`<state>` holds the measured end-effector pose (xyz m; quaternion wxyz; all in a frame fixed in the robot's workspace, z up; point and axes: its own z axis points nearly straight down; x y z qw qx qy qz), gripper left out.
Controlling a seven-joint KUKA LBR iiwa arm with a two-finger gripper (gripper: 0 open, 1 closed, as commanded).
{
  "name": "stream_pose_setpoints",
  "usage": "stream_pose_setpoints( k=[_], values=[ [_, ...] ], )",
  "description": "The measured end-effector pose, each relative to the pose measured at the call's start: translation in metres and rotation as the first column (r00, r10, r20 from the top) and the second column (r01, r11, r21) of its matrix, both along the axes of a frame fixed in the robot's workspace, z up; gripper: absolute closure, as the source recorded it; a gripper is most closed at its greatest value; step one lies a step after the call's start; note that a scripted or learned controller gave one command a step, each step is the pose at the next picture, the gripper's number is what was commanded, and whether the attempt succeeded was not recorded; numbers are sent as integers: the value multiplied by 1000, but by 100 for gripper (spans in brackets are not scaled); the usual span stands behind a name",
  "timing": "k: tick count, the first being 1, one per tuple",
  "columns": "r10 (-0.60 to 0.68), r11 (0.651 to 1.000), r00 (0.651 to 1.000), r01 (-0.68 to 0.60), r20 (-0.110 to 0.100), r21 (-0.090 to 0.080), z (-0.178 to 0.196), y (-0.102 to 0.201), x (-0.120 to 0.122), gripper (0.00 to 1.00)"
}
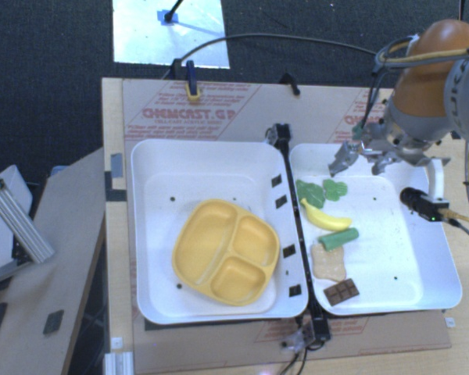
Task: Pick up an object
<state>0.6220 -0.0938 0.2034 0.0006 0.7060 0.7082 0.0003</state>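
Camera view: the gripper [365, 159] hangs with fingers apart and empty at twelve o'clock of the right bin [426, 276]. Banana [326, 216], green pieces [322, 191] and cracker [328, 263] crowd together (a descent could pinch two, or glance off).

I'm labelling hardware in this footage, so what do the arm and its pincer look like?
The arm is grey with a rounded orange band above the wrist. Thin cables loop around that joint. The pincer is small, grey metal with two fingers.
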Motion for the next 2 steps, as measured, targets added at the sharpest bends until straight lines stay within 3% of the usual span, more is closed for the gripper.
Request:
stream_pose_setpoints(
  k=[2],
  values=[
    [-2,1000,1000,2,-4,0,-101,-14,-1,0]
  ],
)
